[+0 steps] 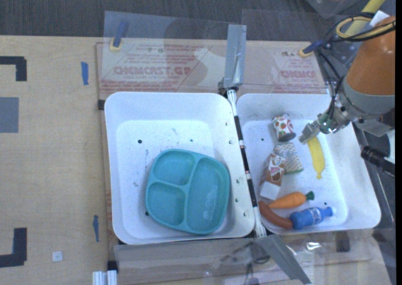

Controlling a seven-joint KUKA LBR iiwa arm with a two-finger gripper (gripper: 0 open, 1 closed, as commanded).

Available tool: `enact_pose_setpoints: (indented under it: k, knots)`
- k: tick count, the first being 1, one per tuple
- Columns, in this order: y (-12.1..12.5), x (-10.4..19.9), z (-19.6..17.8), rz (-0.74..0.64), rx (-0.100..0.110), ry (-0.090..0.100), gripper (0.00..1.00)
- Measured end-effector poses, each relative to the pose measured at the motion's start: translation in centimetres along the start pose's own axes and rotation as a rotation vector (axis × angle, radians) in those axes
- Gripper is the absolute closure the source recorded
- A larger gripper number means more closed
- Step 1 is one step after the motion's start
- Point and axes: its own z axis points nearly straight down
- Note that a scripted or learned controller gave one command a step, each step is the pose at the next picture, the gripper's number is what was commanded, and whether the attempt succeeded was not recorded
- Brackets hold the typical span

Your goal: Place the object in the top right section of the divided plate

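Observation:
A teal divided plate [187,192] lies in the left bin [122,114]; its sections hold nothing. In the right bin [361,180] lie a yellow banana [317,156], a small strawberry-print carton [283,128], a patterned pouch [287,157], a brown-and-white carton [272,171], a carrot [291,200], a brown sausage [274,215] and a blue bottle [311,216]. My gripper [318,128] hangs over the right bin just above the banana's upper end, open, with nothing between its fingers.
A metal divider [235,58] and clear panels stand behind the bins. The arm's orange band [374,67] and cables sit at the right edge. Wooden bench surface [50,152] spreads to the left of the bins.

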Motion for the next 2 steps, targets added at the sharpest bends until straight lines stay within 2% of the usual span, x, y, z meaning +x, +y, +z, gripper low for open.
enact_pose_setpoints:
  k: [1, 2]
  knots:
    - [0.9, 6.8, -7.7, -0.056, -0.001, 0.000, 1.00]
    - [3.6, 13.4, -3.5, -0.055, 0.004, 0.004, 1.00]
